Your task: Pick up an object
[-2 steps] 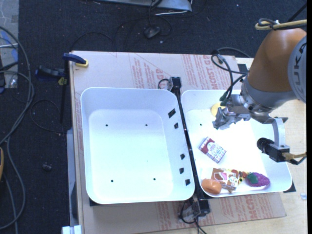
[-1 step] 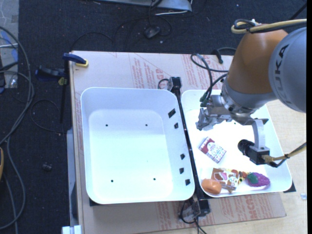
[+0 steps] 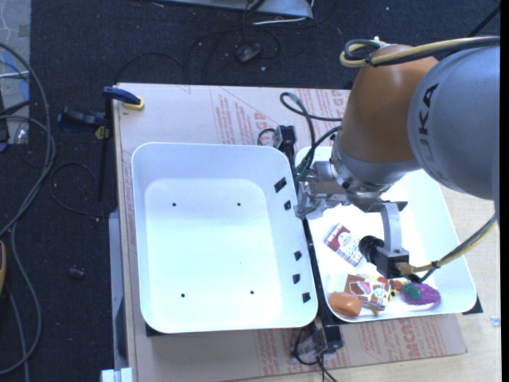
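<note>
Cardboard-covered bench [image 3: 199,111] on dark, perhaps carpeted floor [image 3: 71,30]; gripper [image 3: 312,199], state unreadable, above right bin [image 3: 442,217].

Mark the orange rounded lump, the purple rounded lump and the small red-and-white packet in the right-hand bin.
Orange rounded lump [image 3: 345,302], camera view, on its middle.
Purple rounded lump [image 3: 425,295], camera view, on its purple body.
Small red-and-white packet [image 3: 343,243], camera view, on its printed top face.

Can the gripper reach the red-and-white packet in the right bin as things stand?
Probably yes: the red-and-white packet lies uncovered on the floor of the right bin, close beside the gripper.
</note>
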Controlling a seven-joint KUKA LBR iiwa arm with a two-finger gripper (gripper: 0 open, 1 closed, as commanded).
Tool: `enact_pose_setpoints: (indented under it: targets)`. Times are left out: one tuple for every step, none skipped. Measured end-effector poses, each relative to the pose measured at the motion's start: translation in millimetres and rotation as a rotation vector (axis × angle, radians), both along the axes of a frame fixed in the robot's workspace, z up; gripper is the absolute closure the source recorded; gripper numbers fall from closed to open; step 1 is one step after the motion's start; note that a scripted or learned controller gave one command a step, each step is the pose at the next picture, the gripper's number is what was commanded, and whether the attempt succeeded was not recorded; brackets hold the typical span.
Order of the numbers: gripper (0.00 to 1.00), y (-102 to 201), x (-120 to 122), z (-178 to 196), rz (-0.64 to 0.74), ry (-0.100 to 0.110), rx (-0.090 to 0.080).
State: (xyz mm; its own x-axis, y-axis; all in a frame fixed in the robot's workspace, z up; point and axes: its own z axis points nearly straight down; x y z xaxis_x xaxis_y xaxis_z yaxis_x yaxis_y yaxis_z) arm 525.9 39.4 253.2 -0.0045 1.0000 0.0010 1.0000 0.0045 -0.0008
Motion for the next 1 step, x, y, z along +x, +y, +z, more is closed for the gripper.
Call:
enact_pose_setpoints:
  targets:
    - [1.0, 56.8, 0.7, 3.1, 0.001, 0.0, 0.0]
